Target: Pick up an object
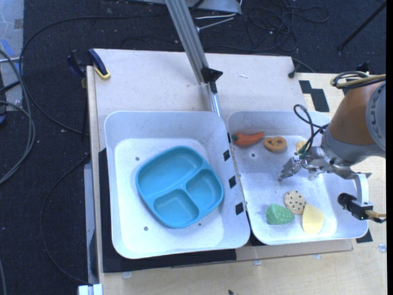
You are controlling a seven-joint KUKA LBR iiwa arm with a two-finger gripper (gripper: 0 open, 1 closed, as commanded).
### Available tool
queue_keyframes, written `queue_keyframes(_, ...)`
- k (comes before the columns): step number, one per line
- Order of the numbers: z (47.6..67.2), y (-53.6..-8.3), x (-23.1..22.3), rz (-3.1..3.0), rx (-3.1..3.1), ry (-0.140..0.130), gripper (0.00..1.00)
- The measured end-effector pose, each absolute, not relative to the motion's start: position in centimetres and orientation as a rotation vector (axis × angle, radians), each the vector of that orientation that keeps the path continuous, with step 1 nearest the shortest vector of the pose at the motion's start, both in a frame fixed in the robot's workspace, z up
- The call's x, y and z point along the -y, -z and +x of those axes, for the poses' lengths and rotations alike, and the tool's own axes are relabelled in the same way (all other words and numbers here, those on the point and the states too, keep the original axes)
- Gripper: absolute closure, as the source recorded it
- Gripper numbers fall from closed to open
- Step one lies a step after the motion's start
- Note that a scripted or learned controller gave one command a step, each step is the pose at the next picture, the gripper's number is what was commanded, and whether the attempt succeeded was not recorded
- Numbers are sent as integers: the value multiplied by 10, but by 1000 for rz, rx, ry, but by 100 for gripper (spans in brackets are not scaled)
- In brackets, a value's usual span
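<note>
The arm entered from 3 o'clock and reached over the right bin. The gripper hung above bare bin floor near the bin's centre, its fingers pointing toward 9 o'clock. Nothing sat between the fingers; the spread of the jaws could not be told from this view.

Five objects lay in the right bin, all apart from the gripper:
- An orange carrot-shaped piece lay at 11 o'clock of the gripper, near the bin's far left corner.
- A brown pretzel-shaped piece lay just beside the carrot, at 12 o'clock of the gripper.
- A round spotted cookie lay at 6 o'clock of the gripper.
- A green piece lay at 7 o'clock, touching or nearly touching the cookie.
- A pale yellow piece lay at 5 o'clock, just beside the cookie.

The left bin held a blue three-compartment tray — tilted relative to the bin walls, with nothing in its compartments.
</note>
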State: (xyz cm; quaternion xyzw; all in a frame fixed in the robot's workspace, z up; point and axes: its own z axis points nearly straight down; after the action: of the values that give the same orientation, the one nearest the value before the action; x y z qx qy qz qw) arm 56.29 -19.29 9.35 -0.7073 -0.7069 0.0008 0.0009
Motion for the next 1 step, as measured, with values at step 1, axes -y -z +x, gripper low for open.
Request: queue_keyframes(1, 564, -107, 193, -2224, 2222, 1, 100)
